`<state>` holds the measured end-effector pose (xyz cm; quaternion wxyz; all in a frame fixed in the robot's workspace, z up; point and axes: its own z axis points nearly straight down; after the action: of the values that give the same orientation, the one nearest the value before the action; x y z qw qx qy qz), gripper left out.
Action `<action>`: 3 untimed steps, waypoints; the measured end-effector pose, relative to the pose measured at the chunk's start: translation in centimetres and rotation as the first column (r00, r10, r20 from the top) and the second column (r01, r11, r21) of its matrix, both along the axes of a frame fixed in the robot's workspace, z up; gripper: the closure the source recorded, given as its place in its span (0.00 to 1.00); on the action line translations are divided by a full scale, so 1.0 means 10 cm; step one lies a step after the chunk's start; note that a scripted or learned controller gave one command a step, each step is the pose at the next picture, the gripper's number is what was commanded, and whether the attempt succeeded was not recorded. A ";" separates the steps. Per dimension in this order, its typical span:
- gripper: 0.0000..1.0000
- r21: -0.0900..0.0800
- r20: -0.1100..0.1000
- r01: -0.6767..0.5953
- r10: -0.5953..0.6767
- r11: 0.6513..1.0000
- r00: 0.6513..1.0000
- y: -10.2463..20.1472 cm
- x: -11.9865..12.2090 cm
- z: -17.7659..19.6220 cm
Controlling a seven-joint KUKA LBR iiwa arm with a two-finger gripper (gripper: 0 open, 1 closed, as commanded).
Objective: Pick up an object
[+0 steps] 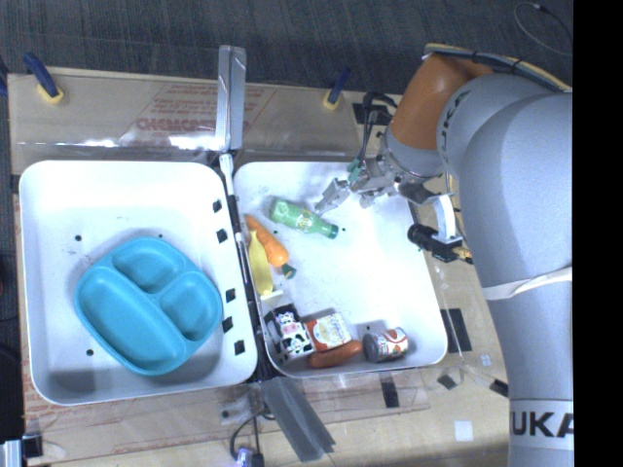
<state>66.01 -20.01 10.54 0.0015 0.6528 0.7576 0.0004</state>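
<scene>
My gripper (334,196) hangs over the back of the right bin (380,270), reaching in from the upper right. Its tip is just above and to the right of a green bottle (304,218) that lies on its side. Whether it touches the bottle I cannot tell. Left of the bottle, an orange carrot (272,244) and a yellow banana (260,267) lie along the bin's left wall. At the front of the bin sit a black-and-white carton (284,327), an orange-and-white packet (331,331), a reddish sausage (337,356) and a small can (387,342).
The left bin (39,212) holds a blue divided plate (148,303). The grey arm (506,183) fills the right side, beside the right bin's right wall. A metal divider (231,105) stands between the bins at the back.
</scene>
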 end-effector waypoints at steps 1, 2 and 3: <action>0.00 0.001 -0.004 -0.199 0.199 0.980 0.980 0.66 -0.03 -0.13; 0.00 0.000 -0.002 -0.346 0.346 0.938 0.938 0.69 -0.69 -0.13; 0.00 0.000 -0.003 -0.294 0.294 0.956 0.956 0.30 -0.24 -0.13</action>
<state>63.63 -17.04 9.26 0.0004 0.5328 0.8463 -0.0003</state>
